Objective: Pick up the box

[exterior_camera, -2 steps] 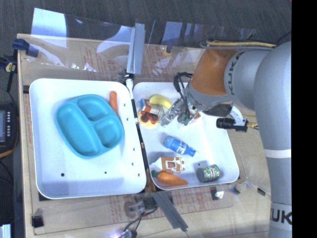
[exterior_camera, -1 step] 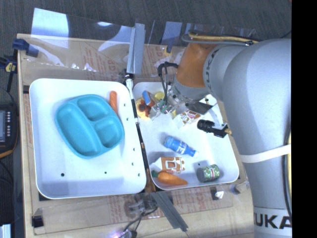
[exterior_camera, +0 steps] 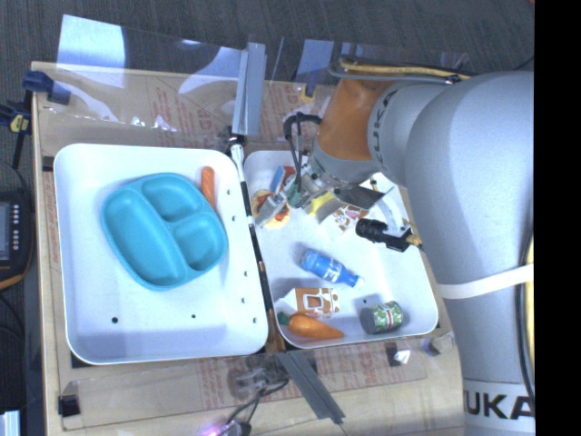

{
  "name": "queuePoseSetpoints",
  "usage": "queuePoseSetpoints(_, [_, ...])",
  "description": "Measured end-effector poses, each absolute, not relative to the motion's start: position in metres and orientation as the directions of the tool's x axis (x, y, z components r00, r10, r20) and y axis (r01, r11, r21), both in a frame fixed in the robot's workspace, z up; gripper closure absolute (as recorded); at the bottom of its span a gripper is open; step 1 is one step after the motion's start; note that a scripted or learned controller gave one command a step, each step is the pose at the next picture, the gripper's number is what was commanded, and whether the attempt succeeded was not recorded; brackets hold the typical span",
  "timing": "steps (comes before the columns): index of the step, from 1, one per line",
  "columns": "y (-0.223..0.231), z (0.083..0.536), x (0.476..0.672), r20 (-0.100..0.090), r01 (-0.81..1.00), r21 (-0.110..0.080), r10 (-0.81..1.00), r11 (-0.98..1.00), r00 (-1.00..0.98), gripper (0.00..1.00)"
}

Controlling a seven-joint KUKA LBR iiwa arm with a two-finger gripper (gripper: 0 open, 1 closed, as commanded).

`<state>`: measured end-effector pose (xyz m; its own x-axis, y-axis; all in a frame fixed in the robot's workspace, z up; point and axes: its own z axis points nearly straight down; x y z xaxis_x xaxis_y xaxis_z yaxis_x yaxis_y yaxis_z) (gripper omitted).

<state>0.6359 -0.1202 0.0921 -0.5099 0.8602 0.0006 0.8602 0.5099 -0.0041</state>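
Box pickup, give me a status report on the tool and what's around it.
Tool low at right bin's far end, amid clutter. Box at near end, untouched. Carrot against box, blue bottle just beyond, can beside.

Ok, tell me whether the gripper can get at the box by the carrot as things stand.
Probably yes. The box lies in the right bin with its top uncovered; the carrot touches only its near edge. The gripper sits at the bin's far end.
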Motion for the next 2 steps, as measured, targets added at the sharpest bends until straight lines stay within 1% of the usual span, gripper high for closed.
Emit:
queuePoseSetpoints(1, [-0.135, 0.15, 0.658, -0.001, 0.857, 0.001, 0.857, 0.516, -0.516, 0.0])
queuePoseSetpoints(2, [-0.197, 0.095, 0.659, -0.005, 0.832, 0.003, 0.832, 0.555, -0.555, 0.0])
